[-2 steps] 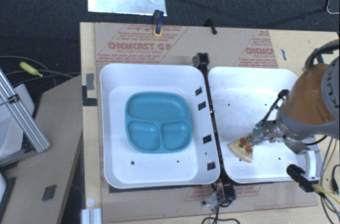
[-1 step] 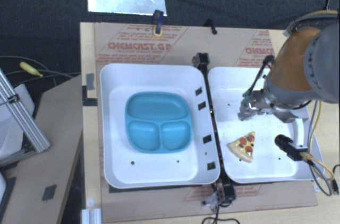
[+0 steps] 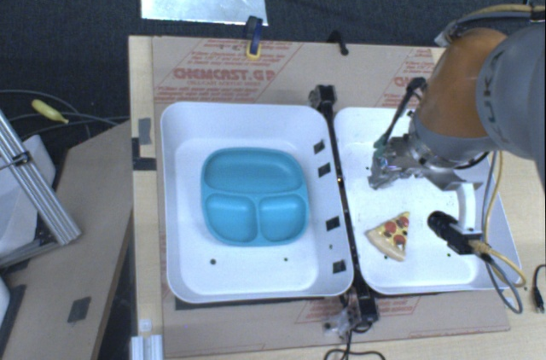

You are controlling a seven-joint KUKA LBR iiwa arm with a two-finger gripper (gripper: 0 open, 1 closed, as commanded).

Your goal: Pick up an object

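The arm (image 3: 490,90) runs off the right edge, so its upper links are cut away; its grey bulk covers the back right part of the right bin (image 3: 367,128), and that bin's far right rim is lost beneath it; the hand (image 3: 381,172) is a dark, blurred cluster low over the bin, too murky to read; the toy pizza slice (image 3: 391,235) shows specks of topping too small to name; the red lettering on the cardboard sheet (image 3: 223,68) is partly blocked by the left bin (image 3: 183,179); at the left edge, a metal frame (image 3: 34,188) is cropped.
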